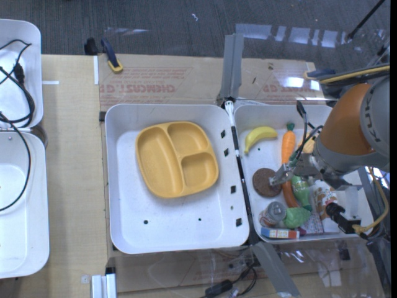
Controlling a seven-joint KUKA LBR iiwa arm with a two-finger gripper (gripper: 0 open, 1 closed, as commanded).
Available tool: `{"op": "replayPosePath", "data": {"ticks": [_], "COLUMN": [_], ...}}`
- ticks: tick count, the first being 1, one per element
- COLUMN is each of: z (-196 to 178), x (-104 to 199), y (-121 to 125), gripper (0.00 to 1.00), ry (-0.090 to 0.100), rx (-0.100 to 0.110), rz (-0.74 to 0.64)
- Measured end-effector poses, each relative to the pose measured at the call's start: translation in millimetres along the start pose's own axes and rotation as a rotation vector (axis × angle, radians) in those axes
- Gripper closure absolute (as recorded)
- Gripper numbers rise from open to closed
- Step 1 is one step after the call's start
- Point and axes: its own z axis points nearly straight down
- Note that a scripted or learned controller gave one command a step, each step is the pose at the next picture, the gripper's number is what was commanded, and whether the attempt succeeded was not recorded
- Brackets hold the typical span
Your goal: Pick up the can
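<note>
The can is a small silver one with a grey top. It sits near the front left corner of the right bin, among other items. My gripper hangs over the middle of that bin, beside a brown disc and a little behind the can. Nothing of the can is between the gripper's parts. The grey arm with its orange band reaches in from the right and hides the bin's right side.
The right bin also holds a banana, a carrot, green items and a red-and-white tube crowding the can. The left bin holds a yellow divided plate.
</note>
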Motion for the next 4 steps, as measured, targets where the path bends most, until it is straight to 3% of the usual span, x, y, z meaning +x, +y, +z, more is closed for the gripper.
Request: {"op": "replayPosePath", "data": {"ticks": [1,2,3,4], "z": [0,0,-99,-85], "x": [-3,19,38,7], "y": [108,54,130,27], "gripper": [0.00,0.00,0.00,0.00], "ry": [-0.003,-0.002,-0.003,-0.002], "rx": [0.000,0.001,0.002,0.005], "rz": [0.030,0.093,0.222,0.012]}}
